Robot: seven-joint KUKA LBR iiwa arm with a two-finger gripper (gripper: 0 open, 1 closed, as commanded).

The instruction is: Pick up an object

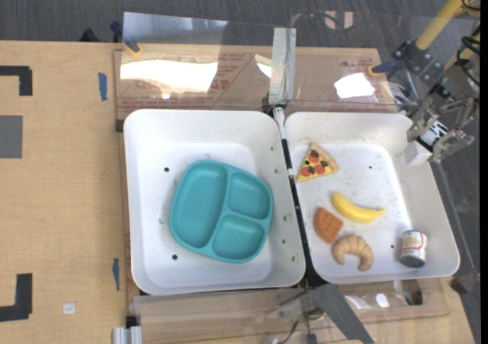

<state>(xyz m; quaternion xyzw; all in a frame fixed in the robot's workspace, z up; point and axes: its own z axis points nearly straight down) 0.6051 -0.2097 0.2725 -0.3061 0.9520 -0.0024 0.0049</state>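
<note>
Starting at the near edge: right bin (381, 161) has a croissant (353, 250) near its front wall, with a small can (412, 248) to its right in the front right corner, lying tilted. Just behind the croissant is an orange waffle-like piece (328, 224), close to it; touching or not, can't tell. Next back is a banana (357, 209), lying crosswise, close beside the waffle piece. Further back, near the divider between the bins, is a pizza slice (315, 162), well apart from the rest.

Left bin (152, 153) holds one teal divided plate (221, 210), three compartments, flat, roughly centred.

Any of the five right-bin items is a pick candidate; all are resting on the bin floor.

Gripper (436, 135) sits at the far right rim of the right bin, over the edge rather than over the items. It is well apart from the can and banana. Open or closed: cannot tell, too cluttered there. Nothing visibly held.

Behind the bins: a clear plastic sheet (175, 60) on the cardboard bench (53, 182), glare on it.
</note>
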